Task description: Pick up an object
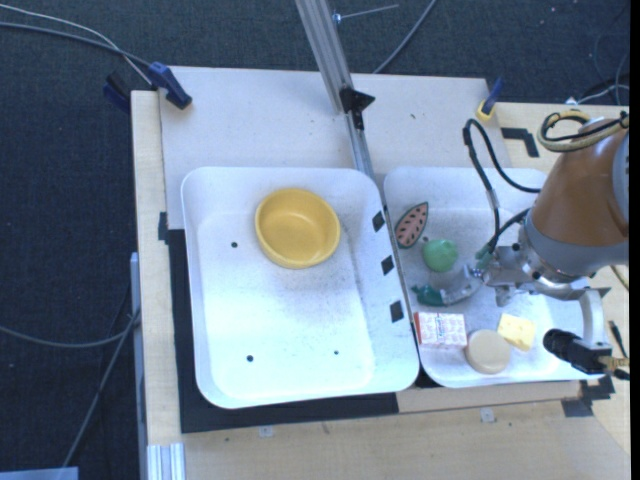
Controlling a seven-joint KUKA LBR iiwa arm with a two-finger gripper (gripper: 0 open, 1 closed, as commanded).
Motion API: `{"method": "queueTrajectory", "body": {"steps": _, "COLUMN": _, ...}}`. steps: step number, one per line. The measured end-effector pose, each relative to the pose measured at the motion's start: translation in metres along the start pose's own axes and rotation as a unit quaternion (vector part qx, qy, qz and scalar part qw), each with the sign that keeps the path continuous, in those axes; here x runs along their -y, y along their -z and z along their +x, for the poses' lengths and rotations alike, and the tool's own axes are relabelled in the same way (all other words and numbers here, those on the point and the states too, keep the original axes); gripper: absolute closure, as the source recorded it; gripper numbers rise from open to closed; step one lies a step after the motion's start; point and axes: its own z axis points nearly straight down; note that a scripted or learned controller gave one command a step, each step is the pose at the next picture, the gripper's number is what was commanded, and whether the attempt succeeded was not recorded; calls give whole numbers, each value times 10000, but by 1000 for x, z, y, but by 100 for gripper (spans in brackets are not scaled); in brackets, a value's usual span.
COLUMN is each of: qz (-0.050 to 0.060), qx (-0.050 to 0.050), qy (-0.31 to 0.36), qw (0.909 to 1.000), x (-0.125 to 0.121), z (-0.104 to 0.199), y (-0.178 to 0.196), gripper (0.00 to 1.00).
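Reaching in from the right, the grey arm with its orange band hangs over the right bin, its gripper low near the middle of that bin; whether it is clenched or released cannot be told from here. Just beside the gripper lie a green ball and a small teal object, with a leaf-shaped piece with a reddish face toward the bin's far left corner. Along the near edge sit a red-and-white packet, a round beige disc and a yellow block. A yellow bowl stands upright near the far edge of the left bin.
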Motion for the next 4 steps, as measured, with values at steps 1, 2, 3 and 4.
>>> {"method": "queueTrajectory", "body": {"steps": 1, "qz": -58, "qx": 3, "qy": -9, "qw": 10000, "x": -1, "z": 1, "y": -52, "gripper": 0}}
{"method": "queueTrajectory", "body": {"steps": 2, "qz": -111, "qx": 4, "qy": -7, "qw": 9999, "x": -4, "z": 1, "y": -35, "gripper": 100}}
{"method": "queueTrajectory", "body": {"steps": 3, "qz": -147, "qx": 40, "qy": 13, "qw": 9999, "x": -14, "z": 6, "y": 19, "gripper": 100}}
{"method": "queueTrajectory", "body": {"steps": 4, "qz": -160, "qx": 36, "qy": 10, "qw": 9999, "x": -12, "z": 9, "y": 86, "gripper": 100}}
